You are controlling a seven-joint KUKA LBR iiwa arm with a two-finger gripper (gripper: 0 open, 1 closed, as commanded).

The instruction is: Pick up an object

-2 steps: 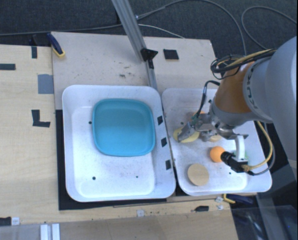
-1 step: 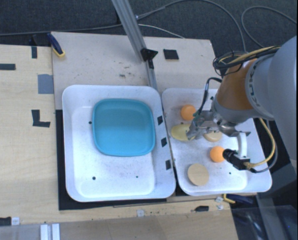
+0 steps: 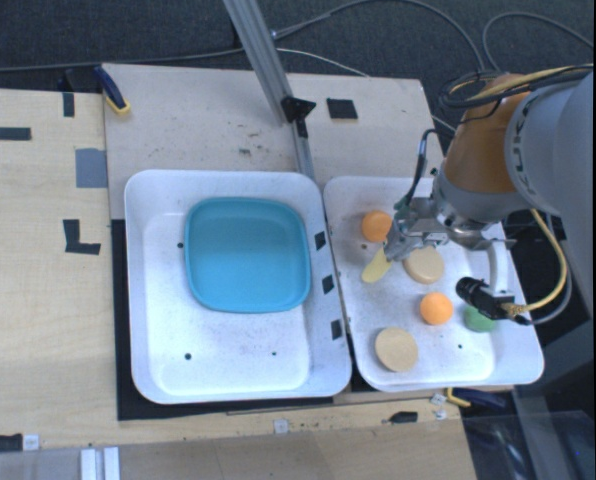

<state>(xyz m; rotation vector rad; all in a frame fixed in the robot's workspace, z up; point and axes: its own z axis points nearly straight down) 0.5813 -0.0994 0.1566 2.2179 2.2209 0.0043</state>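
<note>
Light wood desk (image 3: pixel 38 268) with a paler board across the middle. Two shallow white bins sit side by side on it, touching: left bin (image 3: pixel 148 368) on a black mat (image 3: pixel 121 318), right bin (image 3: pixel 508 363) just beside. Dark tape marks (image 3: pixel 78 236) scattered on the left of the desk, plus a grey patch (image 3: pixel 91 167). Blue-and-yellow clamp (image 3: pixel 111 90) at the board's far left corner. Black square (image 3: pixel 342 109) near the far edge.
</note>
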